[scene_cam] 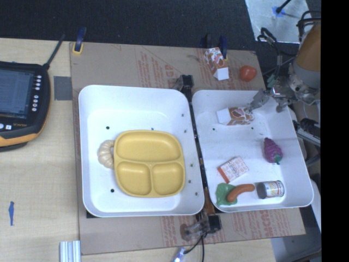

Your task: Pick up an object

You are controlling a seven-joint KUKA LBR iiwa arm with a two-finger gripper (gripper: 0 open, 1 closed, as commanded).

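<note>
My gripper (268, 103) hangs over the far right corner of the right bin (289, 201), open, with nothing between its fingers. Its left fingertip (255, 104) is close to a small white and orange carton (234, 115) lying on the bin floor. Also in this bin are a purple eggplant (271, 149), a flat orange and white box (233, 169), a small can (271, 189) on its side, and an orange sausage on a green piece (232, 192) at the front left corner.
The left bin (92, 108) holds a yellow divided tray (148, 162) with a beige item (105, 153) at its left edge. Behind the bins, a small carton (216, 61) and a red ball (248, 72) rest on the cardboard. A teach pendant (19, 100) lies far left.
</note>
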